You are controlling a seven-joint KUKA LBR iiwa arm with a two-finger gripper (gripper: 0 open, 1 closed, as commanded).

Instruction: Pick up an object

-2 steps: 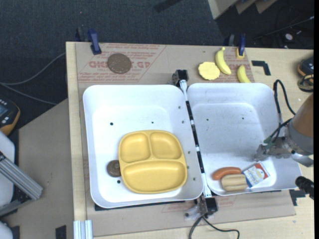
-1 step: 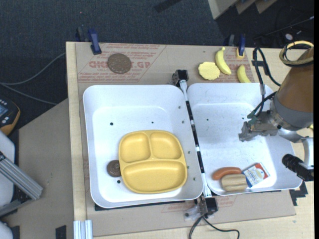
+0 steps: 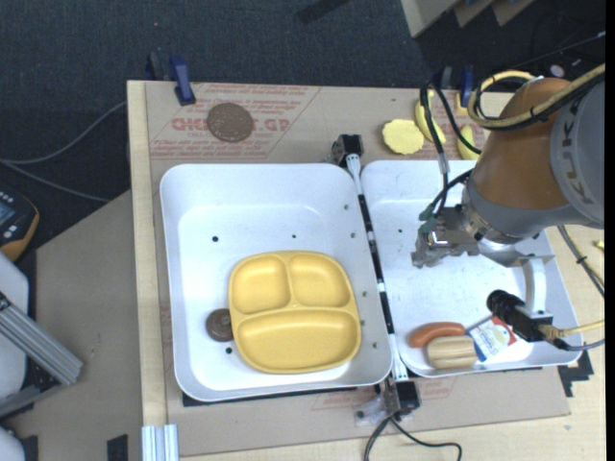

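The arm (image 3: 524, 161) reaches in from the right, and its jaws hang over the middle-left floor of the right bin (image 3: 404, 286); I cannot tell whether they are open or closed. Near that bin's front edge an orange sausage (image 3: 437, 334) lies against a tan bun (image 3: 452, 353), with a small packet (image 3: 490, 339) just beside them. The left bin (image 3: 250, 209) holds a yellow divided plate (image 3: 293, 310) with a brown disc (image 3: 220, 325) touching its left edge.
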